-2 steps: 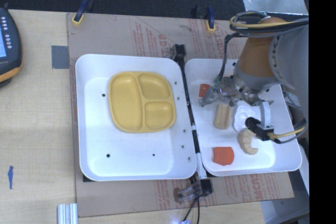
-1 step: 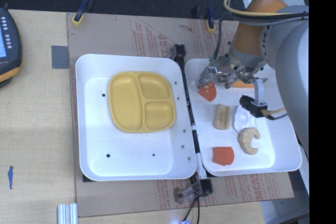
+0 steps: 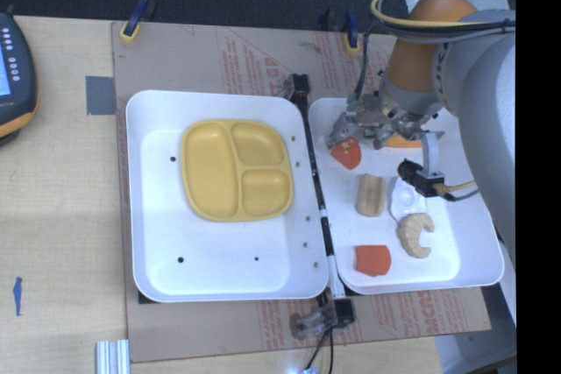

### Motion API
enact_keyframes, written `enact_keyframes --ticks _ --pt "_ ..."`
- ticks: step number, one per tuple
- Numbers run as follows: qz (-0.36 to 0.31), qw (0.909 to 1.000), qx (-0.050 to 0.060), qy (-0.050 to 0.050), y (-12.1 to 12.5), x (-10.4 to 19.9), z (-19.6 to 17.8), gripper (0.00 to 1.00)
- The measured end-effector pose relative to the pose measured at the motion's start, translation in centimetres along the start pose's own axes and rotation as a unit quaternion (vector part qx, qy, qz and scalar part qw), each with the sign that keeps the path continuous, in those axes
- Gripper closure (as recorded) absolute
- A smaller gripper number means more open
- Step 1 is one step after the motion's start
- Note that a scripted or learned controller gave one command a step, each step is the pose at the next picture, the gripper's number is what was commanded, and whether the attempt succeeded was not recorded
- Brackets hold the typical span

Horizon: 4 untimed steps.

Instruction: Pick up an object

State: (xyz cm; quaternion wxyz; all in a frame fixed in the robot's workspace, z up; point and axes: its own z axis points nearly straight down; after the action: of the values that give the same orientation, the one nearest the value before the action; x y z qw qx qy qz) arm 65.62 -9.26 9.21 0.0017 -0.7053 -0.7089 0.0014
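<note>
The gripper (image 3: 351,136) hangs low over the far left corner of the right bin (image 3: 473,276), right at a small red-orange piece (image 3: 348,156), rounded and glossy, perhaps a toy fruit. Whether its fingers are shut on it I cannot tell. Nearby lie a tan block (image 3: 371,194), a pale croissant (image 3: 416,235) and a red chunk (image 3: 372,259). The left bin (image 3: 158,267) holds a yellow divided plate (image 3: 237,168).

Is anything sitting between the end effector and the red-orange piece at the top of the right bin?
Nothing visible does. The end effector sits right over the red-orange piece in the right bin; the tan block lies below it, apart.
</note>
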Motion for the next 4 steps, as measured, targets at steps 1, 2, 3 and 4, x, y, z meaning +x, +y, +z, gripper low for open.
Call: enact_keyframes --ticks 1,2,3,4 --pt "0.001 1.0 -0.001 -0.001 0.02 -0.91 -0.02 0.0" --pt "0.0 1.0 0.0 0.0 0.0 0.03 0.0 0.0" --pt "0.0 1.0 0.0 0.0 -0.01 -0.03 0.0 0.0" --pt "0.001 1.0 0.0 -0.001 0.01 -0.5 -0.01 0.0"
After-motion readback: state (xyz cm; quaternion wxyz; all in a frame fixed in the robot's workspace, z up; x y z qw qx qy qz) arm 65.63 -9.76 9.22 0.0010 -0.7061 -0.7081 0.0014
